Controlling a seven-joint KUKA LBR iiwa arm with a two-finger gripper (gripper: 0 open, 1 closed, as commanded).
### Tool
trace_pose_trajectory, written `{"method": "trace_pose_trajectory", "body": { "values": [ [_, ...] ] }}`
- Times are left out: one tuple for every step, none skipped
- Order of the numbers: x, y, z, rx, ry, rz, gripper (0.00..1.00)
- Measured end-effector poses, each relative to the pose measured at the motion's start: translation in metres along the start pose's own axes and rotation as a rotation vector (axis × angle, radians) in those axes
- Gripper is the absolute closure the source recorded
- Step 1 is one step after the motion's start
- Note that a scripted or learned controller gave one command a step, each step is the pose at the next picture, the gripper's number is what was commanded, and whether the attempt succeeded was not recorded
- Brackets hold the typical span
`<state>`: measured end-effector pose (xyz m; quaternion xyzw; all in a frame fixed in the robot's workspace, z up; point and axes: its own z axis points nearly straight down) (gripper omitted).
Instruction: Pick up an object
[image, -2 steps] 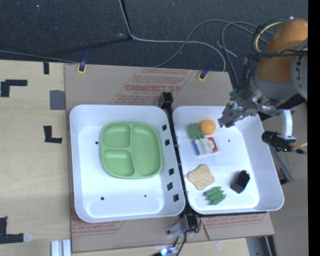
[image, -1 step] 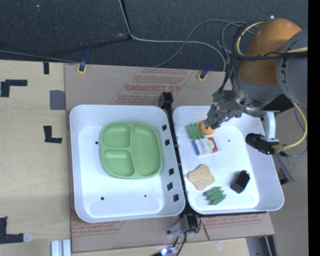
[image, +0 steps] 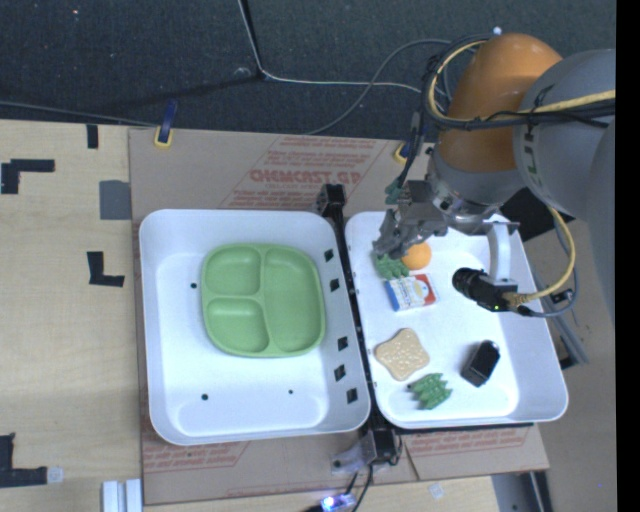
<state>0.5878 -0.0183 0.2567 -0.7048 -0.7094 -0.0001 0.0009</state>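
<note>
Green toy (image: 431, 391) lies apart; claw (image: 392, 250) touches green object (image: 390, 266).

Even overhead light, soft shadows, slightly blurry pic

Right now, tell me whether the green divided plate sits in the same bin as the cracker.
No. The green divided plate lies in the left bin, while the cracker lies in the right bin.

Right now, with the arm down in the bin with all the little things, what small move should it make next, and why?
Probably a short, straight descent. The gripper hangs low over the right bin, directly above a small green item lying beside an orange ball. Nothing visibly sits between its fingers, so lowering onto the green item seems sensible.
</note>
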Motion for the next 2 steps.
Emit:
{"method": "trace_pose_trajectory", "body": {
  "values": [
    [0.051, -0.006, 0.02, 0.002, -0.001, 0.001, 1.0],
    [0.102, -0.021, 0.034, 0.003, -0.001, 0.001, 1.0]
  ]
}}
